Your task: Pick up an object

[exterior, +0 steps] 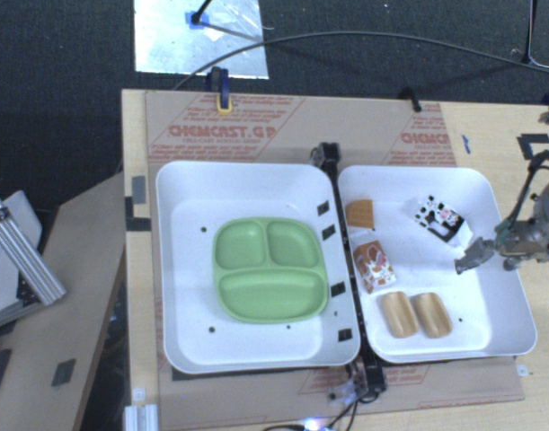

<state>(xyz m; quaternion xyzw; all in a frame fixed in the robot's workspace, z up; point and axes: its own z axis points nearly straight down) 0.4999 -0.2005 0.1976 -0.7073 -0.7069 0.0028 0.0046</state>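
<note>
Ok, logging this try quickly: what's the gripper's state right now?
Gripper: cannot be told; it sits over the right bin near its right wall, with nothing seen held.

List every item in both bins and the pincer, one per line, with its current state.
Green divided plate: flat in the left bin, compartments bare.
Orange-brown square: flat in the right bin, near the divider.
Patterned packet: lying flat, below the square.
Two tan bread pieces: side by side, near the front wall.
Black-and-white item: resting tilted, untouched.
Pincer: low over the right bin, holding nothing visible.
</note>
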